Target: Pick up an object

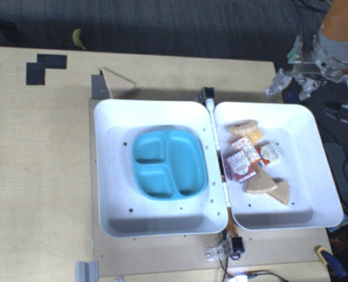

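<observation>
Hovering gripper [292,87]: fingers spread apart, holding nothing, above right bin's [314,157] far edge.
Right bin: snack packets [248,157].
Left bin [112,175]: blue divided tray [168,163].

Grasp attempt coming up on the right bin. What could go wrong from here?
1. The items lie bunched and overlapping in the right bin, so the claw may pinch two at once or slip off.
2. The red-and-white packet sits near the divider; a descent there might clip the bin wall.
</observation>
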You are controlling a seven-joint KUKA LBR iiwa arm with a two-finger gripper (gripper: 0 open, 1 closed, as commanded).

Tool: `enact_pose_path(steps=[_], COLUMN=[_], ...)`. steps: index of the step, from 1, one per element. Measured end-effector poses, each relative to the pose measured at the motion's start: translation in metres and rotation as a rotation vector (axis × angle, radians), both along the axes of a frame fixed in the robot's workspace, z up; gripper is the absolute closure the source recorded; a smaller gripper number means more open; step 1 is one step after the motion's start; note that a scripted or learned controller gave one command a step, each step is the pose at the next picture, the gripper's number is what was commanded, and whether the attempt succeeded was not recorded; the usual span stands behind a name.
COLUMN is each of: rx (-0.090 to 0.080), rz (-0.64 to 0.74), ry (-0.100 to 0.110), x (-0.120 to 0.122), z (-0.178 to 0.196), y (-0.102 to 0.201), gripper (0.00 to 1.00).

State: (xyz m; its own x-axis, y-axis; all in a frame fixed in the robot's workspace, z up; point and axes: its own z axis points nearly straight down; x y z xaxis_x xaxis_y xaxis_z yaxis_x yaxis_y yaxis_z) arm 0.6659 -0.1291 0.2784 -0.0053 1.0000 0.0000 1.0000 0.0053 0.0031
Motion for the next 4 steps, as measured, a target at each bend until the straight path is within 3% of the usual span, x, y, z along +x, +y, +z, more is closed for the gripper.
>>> enact_pose_path(steps=[1, 2, 3, 4], rx=[0.001, -0.002, -0.003, -0.003], rz=[-0.003, -0.001, 0.000, 0.000], ry=[0.004, -0.010, -0.017, -0.016], x=[0.002, -0.051, -0.049, -0.049], z=[-0.127, -0.181, -0.169, -0.169], y=[-0.030, 0.035, 0.034, 0.034], gripper=[0.00, 0.00, 1.00, 0.00])
